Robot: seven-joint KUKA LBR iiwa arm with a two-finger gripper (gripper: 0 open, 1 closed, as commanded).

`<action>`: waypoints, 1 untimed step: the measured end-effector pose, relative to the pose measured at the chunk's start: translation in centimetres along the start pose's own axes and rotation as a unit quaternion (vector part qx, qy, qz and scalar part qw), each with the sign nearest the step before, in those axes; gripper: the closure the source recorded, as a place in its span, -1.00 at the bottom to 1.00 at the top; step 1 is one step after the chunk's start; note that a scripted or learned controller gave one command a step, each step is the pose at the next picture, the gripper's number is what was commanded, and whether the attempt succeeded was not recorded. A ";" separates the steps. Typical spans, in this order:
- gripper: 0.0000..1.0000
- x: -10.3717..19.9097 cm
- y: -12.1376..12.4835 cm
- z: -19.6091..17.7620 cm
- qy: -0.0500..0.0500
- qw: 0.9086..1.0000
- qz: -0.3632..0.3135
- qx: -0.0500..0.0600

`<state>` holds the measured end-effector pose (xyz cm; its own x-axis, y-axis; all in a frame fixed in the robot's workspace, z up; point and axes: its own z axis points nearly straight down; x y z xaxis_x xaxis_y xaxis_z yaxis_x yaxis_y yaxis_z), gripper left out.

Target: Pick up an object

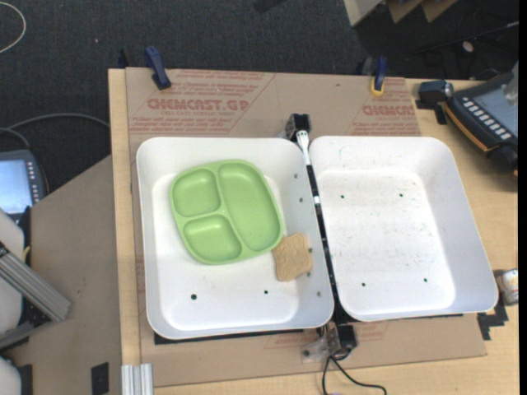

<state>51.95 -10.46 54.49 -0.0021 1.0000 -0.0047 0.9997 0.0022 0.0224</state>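
On the desk (pixel 206 97), the left bin (pixel 156 286) holds a green tray (pixel 226 211) and, touching its near-right corner, a tan piece (pixel 292 257). We cannot tell the claw's state; we'd grip the smaller piece squarely.

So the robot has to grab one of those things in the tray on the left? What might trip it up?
The tan sponge-like piece lies against the green divided plate and near the left bin's right wall, so fingers may have little room and could bump either. The plate is wide, shallow and smooth; a two-finger grip might slip off its rim.
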 end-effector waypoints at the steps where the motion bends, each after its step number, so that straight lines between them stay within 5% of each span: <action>1: 1.00 3.3 -4.3 5.7 0.003 1.000 0.000 0.014</action>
<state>47.77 -7.22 48.67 -0.0024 1.0000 0.0019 1.0000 0.0024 -0.0064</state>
